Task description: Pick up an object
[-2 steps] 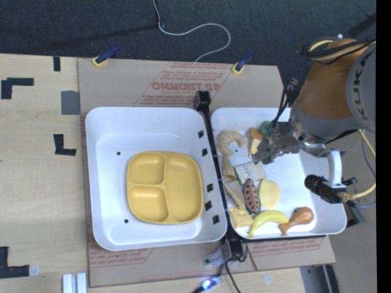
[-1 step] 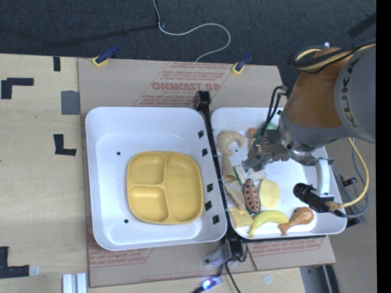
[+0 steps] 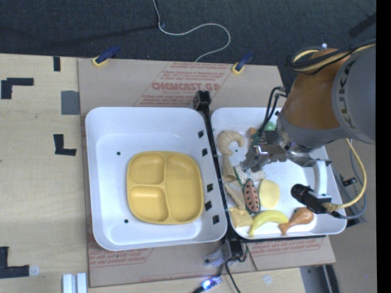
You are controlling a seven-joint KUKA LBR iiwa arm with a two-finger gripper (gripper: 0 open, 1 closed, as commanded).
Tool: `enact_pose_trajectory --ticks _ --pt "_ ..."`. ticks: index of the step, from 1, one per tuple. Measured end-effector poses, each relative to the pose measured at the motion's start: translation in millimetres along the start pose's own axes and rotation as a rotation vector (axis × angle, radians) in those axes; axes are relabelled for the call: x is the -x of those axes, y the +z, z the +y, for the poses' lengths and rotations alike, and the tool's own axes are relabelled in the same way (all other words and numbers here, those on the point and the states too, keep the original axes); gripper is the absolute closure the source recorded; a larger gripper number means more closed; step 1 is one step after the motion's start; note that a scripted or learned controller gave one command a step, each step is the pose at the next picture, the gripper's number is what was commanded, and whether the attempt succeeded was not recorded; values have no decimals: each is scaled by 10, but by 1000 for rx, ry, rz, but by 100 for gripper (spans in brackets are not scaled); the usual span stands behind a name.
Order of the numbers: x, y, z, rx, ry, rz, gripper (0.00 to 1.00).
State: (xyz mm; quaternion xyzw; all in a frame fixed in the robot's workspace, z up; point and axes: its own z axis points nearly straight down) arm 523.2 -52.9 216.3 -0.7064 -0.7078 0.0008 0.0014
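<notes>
From the camera above the bench, I reach in from the right, my grey arm [image 3: 360,96] crossing over the right bin [image 3: 324,224], the orange band [image 3: 311,105] sitting just above my wrist. My gripper [image 3: 253,162] hangs low over the left half of that bin, pointing down and toward the divider between the two bins. Whether anything sits in my grasp I cannot tell; the wrist hides that part.

The things I could take lie crowded along the right bin's left and near sides. A watermelon slice [image 3: 250,196] lies just below my gripper, its long axis running roughly from far to near, tilted slightly. Beside it to the right rests a pale yellow round piece [image 3: 269,193], touching or nearly touching the slice. A banana [image 3: 267,220] curves along the near wall, its long axis running left to right with the left tip dipping toward the near edge. Just right of it lies a brown drumstick [image 3: 297,218], its thick end to the right and its thin end pointing toward the banana. A pale croissant-like piece [image 3: 230,140] sits at the far left.

The left bin [image 3: 104,133] holds a yellow divided plate [image 3: 165,187].
</notes>
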Motion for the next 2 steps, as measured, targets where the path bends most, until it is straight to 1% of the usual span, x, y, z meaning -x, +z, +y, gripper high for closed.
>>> enact_pose_trajectory --ticks 1,2 --pt "-22 5 -30 -1 1 0 100" --pt "6 -11 -139 -1 0 0 100"
